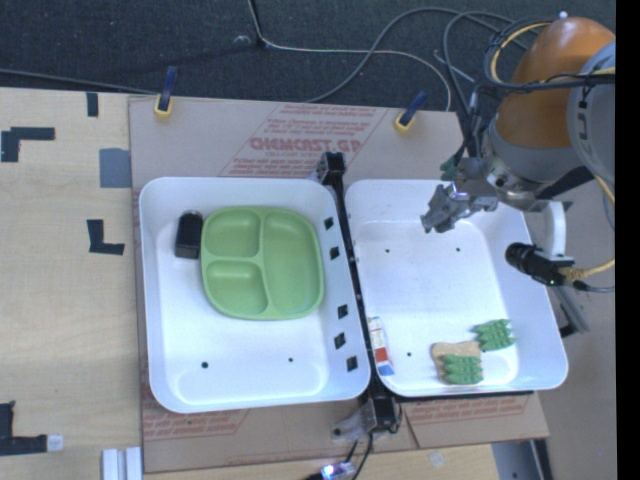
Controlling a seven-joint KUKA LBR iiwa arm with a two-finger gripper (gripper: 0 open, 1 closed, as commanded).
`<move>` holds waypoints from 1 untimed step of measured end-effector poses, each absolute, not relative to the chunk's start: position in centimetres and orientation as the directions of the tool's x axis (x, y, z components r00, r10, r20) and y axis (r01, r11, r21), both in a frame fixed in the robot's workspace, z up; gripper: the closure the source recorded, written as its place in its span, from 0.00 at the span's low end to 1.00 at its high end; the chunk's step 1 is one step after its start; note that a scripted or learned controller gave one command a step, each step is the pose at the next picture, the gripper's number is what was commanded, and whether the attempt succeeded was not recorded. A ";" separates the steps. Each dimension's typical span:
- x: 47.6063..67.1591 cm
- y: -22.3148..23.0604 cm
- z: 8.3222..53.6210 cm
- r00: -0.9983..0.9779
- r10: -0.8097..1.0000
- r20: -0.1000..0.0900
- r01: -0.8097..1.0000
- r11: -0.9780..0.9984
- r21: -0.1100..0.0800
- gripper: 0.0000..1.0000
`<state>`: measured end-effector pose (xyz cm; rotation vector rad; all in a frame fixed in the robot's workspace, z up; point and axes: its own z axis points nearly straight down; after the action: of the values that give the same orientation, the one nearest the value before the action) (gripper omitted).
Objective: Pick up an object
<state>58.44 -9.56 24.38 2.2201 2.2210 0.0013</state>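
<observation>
My gripper [441,214] hangs over the far part of the right bin [420,268], with nothing visible between its fingers. Near the right bin's front right corner lie a green bristly piece [493,335] and a tan and green piece [458,362]. A small red and white item [378,344] lies along that bin's left wall. In the left bin [170,358] a green divided plate [263,262] lies flat, and a small black block [188,235] sits just left of it.
A black divider strip [344,278] runs between the two bins. Both bins rest on a cardboard sheet [290,133] held by yellow and blue clamps [165,99]. Cables [400,38] trail across the dark floor behind the bench.
</observation>
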 end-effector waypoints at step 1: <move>58.5 -9.6 29.7 -0.001 1.000 -0.001 1.000 0.001 0.005 1.00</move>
<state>58.52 -9.57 29.70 2.2171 2.2203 0.0040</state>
